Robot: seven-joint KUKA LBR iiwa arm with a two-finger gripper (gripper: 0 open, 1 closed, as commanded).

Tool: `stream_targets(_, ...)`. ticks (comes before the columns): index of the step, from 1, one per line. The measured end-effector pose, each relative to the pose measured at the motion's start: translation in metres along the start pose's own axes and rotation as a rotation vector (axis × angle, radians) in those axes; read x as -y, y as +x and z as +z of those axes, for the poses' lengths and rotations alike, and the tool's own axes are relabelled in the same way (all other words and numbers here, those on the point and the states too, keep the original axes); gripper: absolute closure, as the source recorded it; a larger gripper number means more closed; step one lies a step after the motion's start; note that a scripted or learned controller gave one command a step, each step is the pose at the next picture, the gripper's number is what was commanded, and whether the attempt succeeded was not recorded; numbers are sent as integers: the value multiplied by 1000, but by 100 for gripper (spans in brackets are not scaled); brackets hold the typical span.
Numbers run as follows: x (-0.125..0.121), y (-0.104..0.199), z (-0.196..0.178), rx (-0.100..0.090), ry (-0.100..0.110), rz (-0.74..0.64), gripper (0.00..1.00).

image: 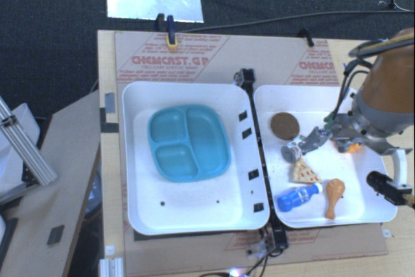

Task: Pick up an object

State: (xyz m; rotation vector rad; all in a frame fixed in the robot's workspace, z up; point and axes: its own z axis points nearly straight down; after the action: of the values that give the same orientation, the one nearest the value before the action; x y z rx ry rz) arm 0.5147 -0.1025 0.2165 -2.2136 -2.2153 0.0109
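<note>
My gripper (292, 152) reaches in from the right and hangs low over the right bin (363, 214). Its tip is just below a round brown cookie (284, 125) and just above a tan pizza-like wedge (303, 172). A blue bottle with a white cap (298, 196) lies near the bin's front wall. Beside it, to the right, is a tan drumstick (333, 194). A small orange piece (353, 148) peeks out from under the arm's wrist, partly hidden.
The left bin (139, 204) holds a blue divided plate (189, 141). A black divider with clips (256, 152) runs between the bins. The arm's orange band (392, 78) looms over the right bin's far right side.
</note>
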Motion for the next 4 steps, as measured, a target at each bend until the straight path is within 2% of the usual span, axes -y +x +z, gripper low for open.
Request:
stream_targets(1, -3, 0, -6, 2, -13, -3, 0)
stream_targets(2, 2, 0, 37, 1, -9, 0, 0)
stream_targets(3, -2, 1, 99, 1, -9, 0, 0)
stream_targets(4, -2, 1, 134, 1, -10, 0, 0)
